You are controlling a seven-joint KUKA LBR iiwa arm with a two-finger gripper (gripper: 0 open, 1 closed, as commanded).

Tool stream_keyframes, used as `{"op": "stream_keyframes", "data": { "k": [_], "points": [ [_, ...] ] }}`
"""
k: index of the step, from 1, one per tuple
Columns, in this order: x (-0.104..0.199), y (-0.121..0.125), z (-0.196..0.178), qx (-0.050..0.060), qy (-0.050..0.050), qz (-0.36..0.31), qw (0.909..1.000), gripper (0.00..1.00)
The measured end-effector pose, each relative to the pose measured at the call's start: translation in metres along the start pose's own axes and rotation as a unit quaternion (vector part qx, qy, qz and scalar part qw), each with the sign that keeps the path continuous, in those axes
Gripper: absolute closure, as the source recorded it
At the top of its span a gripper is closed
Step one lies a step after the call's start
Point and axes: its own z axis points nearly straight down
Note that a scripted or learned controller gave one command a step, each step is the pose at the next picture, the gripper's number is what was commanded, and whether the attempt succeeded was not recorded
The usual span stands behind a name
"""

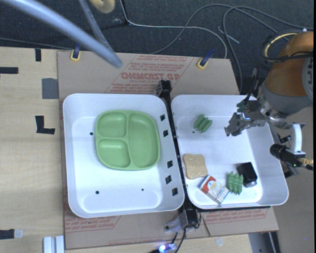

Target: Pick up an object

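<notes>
Pale wooden bench [21,157] with black tape marks at the left; brown cardboard sheet [147,73] under both bins; dark floor beyond, crossed by thin cables [210,22]. Blurred grey bar [52,20] slanting across the upper left corner.

Along the seam between the bins, a row of black clips [168,141]. Broad bare white floor in the middle and upper part of the right bin [276,178]; things crowded toward its near edge.

Left bin [68,141]: one green divided plate [127,140], lying flat near the centre, well clear of the walls.

Right bin: green ridged piece [202,123] near the far left corner, alone. Slice of toast [195,165] just beside the seam. Red-and-white carton [214,188] touching the toast's near corner. Second green ridged piece [234,182] between the carton and a black block [247,174].

Arm [287,83] reaching in over the right bin's far right corner. Gripper [236,126] over bare bin floor, well apart from every item; open or closed, impossible to tell.
</notes>
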Motion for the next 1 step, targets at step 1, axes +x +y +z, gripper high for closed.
{"op": "stream_keyframes", "data": {
  "k": [1],
  "points": [
    [0.0570, -0.0025, 0.0072, 0.002, 0.001, -0.001, 1.0000, 1.00]
  ]
}}
